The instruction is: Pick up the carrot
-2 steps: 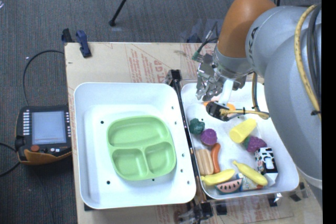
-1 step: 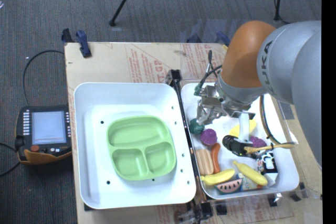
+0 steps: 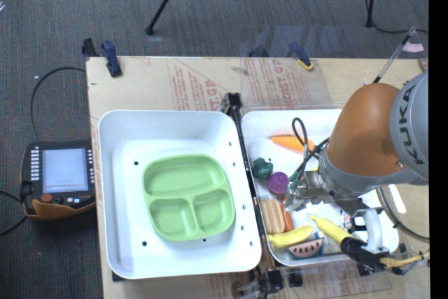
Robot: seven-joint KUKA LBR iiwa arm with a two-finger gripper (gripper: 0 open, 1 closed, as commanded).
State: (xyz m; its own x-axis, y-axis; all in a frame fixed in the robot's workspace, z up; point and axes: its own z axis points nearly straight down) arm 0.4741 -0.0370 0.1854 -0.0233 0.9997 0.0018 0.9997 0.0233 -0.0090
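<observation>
the carrot [image 3: 292, 143] lies in the right bin [image 3: 255, 124], near its far wall, orange with its tip pointing toward the left bin [image 3: 115, 150]; a black cable loop crosses just over its right end; the hand [image 3: 299, 190] sits lower in the same bin, mostly hidden under the arm's orange band [image 3: 364, 133] and grey wrist, so whether it is apart or together cannot be told; the carrot is up the view from the hand, apart from it, with nothing of it between any part of the hand; just left of the hand lie a dark green piece [image 3: 262, 167] and a purple piece [image 3: 278, 183], side by side; below them a tan bread-like piece [image 3: 271, 215] lies along the bin's left wall, with a banana [image 3: 290, 237] and a watermelon slice [image 3: 306, 248] at the near wall; a second yellow piece [image 3: 332, 229] lies to the right of those, partly under the arm; the left bin holds a light green divided plate [image 3: 187, 195] with three compartments; both bins rest on the brown surface [image 3: 175, 77]; a handheld control pad [image 3: 59, 178] sits on the floor to the left of the surface.
</observation>
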